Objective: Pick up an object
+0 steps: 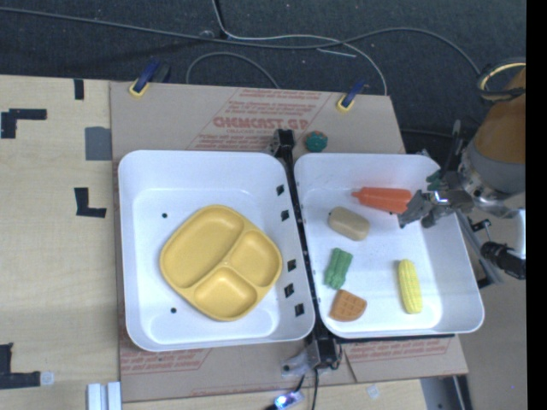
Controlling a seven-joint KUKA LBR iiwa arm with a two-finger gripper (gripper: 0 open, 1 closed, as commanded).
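On the right side of the bench, the gripper (419, 209) sits low over the upper right part of the right bin (453, 314), arm (500, 148) coming in from the right edge. Fingers look spread, tips just right of the orange carrot (384, 198); nothing visible between them, so released, no grasp. Whether a fingertip touches the carrot's right end can't be told.

Right bin contents:
- orange carrot, lying roughly horizontal near the top, just beside the gripper
- beige potato-like piece (349, 223) below and left of the carrot, near it
- green piece (338, 267) lower, left of centre, tilted slightly
- orange-brown waffle-like piece (348, 306) near the bottom left, just below the green one
- yellow corn cob (409, 285) lower right, lying near-vertical, well apart from the gripper

Left bin (137, 229) holds a yellow divided plate (220, 261), three compartments, rotated at an angle, roughly centred.

Small teal object (316, 141) sits outside the bins on the cardboard (256, 114), just above the seam between them. Cables (256, 45) run across the dark floor behind.
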